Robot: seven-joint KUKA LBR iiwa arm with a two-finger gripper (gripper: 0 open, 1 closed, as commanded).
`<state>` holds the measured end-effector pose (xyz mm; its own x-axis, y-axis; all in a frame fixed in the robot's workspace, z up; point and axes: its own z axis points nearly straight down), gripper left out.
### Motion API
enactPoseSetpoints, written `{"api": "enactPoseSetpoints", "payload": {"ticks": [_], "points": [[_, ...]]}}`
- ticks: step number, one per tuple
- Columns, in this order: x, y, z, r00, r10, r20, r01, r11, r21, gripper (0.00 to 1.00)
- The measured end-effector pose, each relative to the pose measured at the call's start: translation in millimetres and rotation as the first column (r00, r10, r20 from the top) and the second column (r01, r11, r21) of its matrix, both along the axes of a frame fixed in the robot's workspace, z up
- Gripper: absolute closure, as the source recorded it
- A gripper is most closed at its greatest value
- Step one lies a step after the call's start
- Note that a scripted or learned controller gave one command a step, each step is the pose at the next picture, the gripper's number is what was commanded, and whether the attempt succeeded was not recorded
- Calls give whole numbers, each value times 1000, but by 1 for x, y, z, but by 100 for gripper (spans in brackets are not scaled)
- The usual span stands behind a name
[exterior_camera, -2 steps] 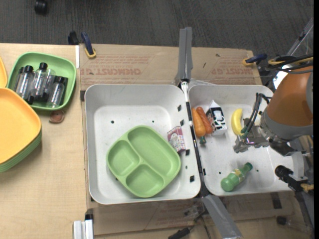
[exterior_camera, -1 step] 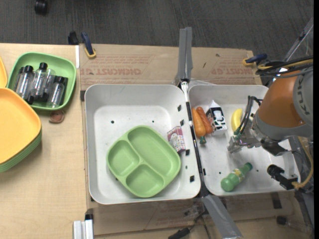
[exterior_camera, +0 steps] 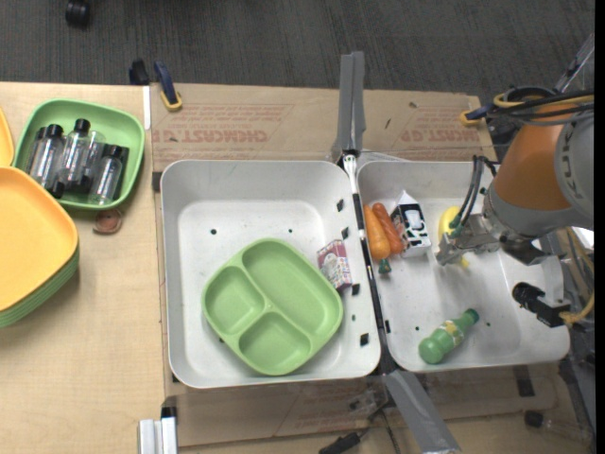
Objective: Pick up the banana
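From above, the wooden bench [exterior_camera: 85, 367] carries two shallow white bins side by side on a sheet of brown cardboard [exterior_camera: 255, 126], and beyond the bench's far edge lies dark grey carpet [exterior_camera: 284, 17] with a chair castor at the upper left.

The left bin [exterior_camera: 180, 253] holds a green divided tray [exterior_camera: 272, 305] lying flat toward the near side, and a small pink-printed packet [exterior_camera: 335, 263] leans against the wall shared with the other bin. The far half of this bin's floor is bare white.

The right bin [exterior_camera: 501, 339] holds an orange carrot [exterior_camera: 381, 231] close to the shared wall, a small black-and-white box [exterior_camera: 411, 225] just beside it, and a green bottle [exterior_camera: 446, 337] lying on its side near the front edge. The banana [exterior_camera: 452, 223] shows as a sliver of yellow in the far middle of this bin, mostly hidden under the tool [exterior_camera: 457, 246], which sits low right on it. Whether the tool is wide or narrow cannot be told, nor whether it grips the fruit. The grey arm with its orange band [exterior_camera: 529, 173] covers the bin's right far corner; the floor between bottle and tool is open.

On the bench at the left stand a stack of orange plates [exterior_camera: 33, 253] and a green dish [exterior_camera: 80, 154] of small dark-capped bottles [exterior_camera: 76, 159].
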<state>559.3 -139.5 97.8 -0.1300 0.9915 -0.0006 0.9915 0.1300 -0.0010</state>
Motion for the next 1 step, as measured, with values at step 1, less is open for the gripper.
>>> {"api": "enactPoseSetpoints", "payload": {"ticks": [1], "points": [[-11,-22,71,990,-143,0,143,990,-1,100]]}}
